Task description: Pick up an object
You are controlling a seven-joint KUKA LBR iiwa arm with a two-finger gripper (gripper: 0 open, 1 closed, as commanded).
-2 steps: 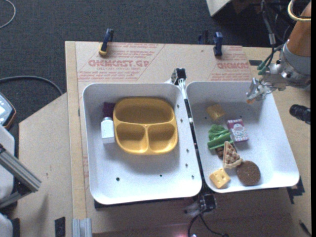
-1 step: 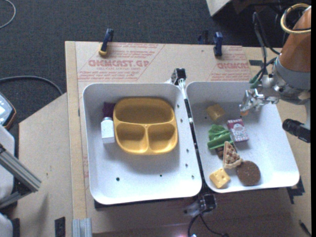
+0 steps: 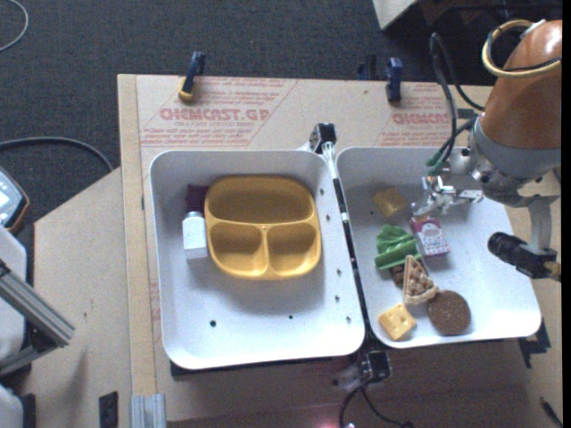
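Yellow plastic marks the biggest item here: a divided tray with three compartments, lying in the middle of the left bin. At the tray's nine o'clock stands a small white bottle, touching the tray's edge, and a dark maroon item peeks out just above the bottle, too hidden to name.

The right bin holds the small toys. A tan block sits toward the bin's eleven o'clock. Below it lies a green leafy piece, and at that piece's three o'clock a small pink carton sits just beside it. Toward six o'clock a waffle-patterned wedge touches a brown round patty, and a yellow cheese-like chunk rests near the bin's lower rim.

The arm reaches in from three o'clock, and the gripper hangs over the right bin at the pink carton's twelve o'clock, just above it. Whether the pincer is spread or pressed together cannot be told from this angle, and nothing is visibly between its tips
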